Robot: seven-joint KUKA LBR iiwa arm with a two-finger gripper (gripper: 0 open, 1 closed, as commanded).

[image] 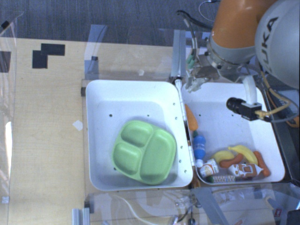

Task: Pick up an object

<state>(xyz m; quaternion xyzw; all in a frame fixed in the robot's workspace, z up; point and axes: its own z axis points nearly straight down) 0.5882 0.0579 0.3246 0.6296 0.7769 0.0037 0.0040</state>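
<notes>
The gripper (195, 81) hangs over the right bin's (220, 104) far corner (jaw state I cannot tell).

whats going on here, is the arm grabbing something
Not yet, by the look of it. The KUKA arm reaches in from the right, with its gripper over the far edge of the right bin, and nothing shows between its fingers. The small items sit bunched at that bin's near end: a blue bottle, a banana, a carrot and a carton. The left bin holds a green divided plate.
</notes>
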